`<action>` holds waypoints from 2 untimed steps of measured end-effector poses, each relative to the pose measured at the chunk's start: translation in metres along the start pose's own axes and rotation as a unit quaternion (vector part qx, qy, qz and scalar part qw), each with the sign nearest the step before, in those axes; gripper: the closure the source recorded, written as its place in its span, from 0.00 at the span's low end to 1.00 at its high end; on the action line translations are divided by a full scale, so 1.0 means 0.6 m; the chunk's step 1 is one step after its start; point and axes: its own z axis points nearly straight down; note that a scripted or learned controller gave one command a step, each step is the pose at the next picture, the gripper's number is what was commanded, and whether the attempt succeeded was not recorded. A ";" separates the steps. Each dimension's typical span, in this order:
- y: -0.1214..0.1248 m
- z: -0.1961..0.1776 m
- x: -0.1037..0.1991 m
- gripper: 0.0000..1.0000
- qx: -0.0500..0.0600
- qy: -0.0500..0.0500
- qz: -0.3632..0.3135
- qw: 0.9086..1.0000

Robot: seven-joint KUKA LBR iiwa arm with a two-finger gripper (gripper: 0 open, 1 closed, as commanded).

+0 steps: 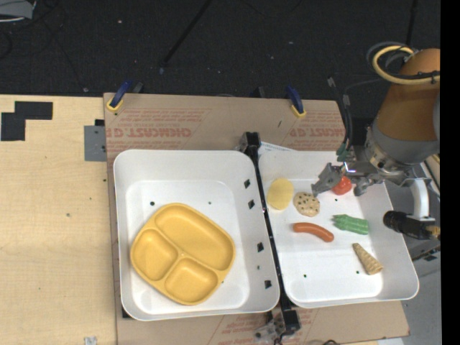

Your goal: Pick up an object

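Right bin [402,282]: 6 food items; left bin [129,171]: 1 yellow tray [182,252].

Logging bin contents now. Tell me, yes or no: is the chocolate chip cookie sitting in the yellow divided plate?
No. The cookie lies on the floor of the right bin, beside the yellow round piece, while the yellow divided plate sits in the left bin.

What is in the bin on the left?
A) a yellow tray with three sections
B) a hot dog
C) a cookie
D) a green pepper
A: the yellow tray with three sections lies alone in the left bin, while the sausage, cookie and green vegetable lie in the right bin.
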 end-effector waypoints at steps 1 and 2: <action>0.002 -0.006 0.000 0.00 -0.003 0.000 0.000 1.000; 0.010 0.068 0.000 0.00 -0.002 0.000 0.000 1.000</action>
